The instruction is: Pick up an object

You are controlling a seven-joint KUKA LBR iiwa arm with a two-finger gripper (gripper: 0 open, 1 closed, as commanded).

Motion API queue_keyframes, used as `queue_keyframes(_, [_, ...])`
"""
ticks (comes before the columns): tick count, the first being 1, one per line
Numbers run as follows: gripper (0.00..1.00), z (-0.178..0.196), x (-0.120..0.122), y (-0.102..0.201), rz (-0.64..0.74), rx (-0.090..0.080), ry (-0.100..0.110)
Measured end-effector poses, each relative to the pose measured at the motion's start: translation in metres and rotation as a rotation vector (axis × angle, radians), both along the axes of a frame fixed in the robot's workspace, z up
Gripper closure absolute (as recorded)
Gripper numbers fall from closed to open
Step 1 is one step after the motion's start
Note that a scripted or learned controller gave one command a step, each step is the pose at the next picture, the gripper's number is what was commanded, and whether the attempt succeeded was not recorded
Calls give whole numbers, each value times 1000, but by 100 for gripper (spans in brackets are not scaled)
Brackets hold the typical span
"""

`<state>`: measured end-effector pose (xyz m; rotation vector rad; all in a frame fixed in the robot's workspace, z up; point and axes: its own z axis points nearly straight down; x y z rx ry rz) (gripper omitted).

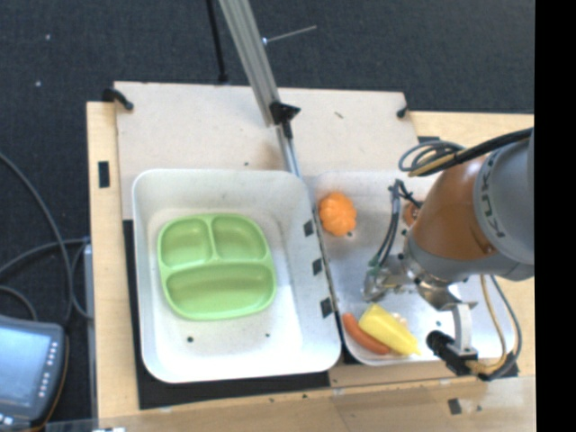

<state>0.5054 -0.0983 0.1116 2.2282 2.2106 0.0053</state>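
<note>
the arm hangs low over the right bin (360,187), so the reach looks under way; the gripper (389,282) hovers just above the corn cob (389,329) beside the carrot (362,334), its grip state unclear, so next lower and close.

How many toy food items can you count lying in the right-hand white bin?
3: a round orange pumpkin-like toy near the bin's far left corner, and a yellow corn-like toy beside a long orange carrot-like toy at the near edge. The arm may hide more.

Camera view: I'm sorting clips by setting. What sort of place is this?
Probably a robot lab bench: two white bins on a board, a green divided tray, toy food like the small orange pumpkin, cables around.
</note>
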Motion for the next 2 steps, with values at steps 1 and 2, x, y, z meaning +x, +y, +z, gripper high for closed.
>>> queue_keyframes(1, [100,-11,9,-1,4,0,3])
queue_keyframes(2, [100,-11,18,-1,8,0,3])
